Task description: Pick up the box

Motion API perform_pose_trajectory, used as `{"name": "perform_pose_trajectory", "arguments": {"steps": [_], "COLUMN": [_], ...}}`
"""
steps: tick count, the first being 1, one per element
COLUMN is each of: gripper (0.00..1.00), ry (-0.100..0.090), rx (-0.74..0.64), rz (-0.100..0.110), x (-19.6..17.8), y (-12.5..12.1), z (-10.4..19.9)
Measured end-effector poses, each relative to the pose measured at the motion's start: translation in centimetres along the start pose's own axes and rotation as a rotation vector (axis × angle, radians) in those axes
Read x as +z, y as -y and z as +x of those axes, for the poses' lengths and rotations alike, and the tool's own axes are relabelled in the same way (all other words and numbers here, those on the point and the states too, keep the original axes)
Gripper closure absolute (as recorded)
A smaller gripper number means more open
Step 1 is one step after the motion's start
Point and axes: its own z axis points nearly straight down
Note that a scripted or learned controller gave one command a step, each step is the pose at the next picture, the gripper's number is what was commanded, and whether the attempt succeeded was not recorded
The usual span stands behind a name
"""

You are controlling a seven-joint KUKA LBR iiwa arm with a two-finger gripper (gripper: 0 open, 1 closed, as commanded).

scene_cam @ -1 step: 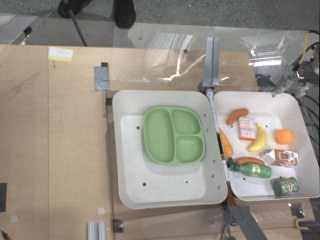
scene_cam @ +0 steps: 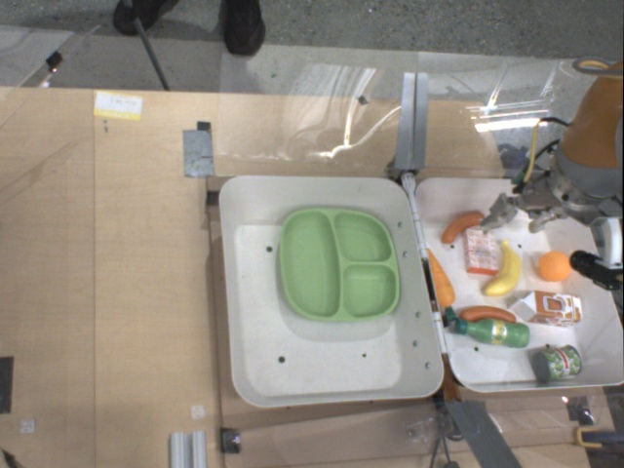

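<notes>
your box (scene_cam: 481, 253) lies flat in the right bin (scene_cam: 595, 376), touching the banana (scene_cam: 503, 271). it looks light, thin card that dents easily; pinch across its short sides. the claw (scene_cam: 517, 210) hovers just above it; grip state unclear.

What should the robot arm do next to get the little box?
Probably slide a little toward the left bin and lower over the box. The gripper hangs just above and to the right of it, not touching, and a banana lies tight against the box's right side.
</notes>
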Motion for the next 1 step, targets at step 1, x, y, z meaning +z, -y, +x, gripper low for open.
{"name": "perform_pose_trajectory", "arguments": {"steps": [1], "gripper": [0.00], "ry": [0.001], "rx": [-0.197], "rz": [-0.003], "x": [3.31], "y": [1.64], "z": [4.76]}}
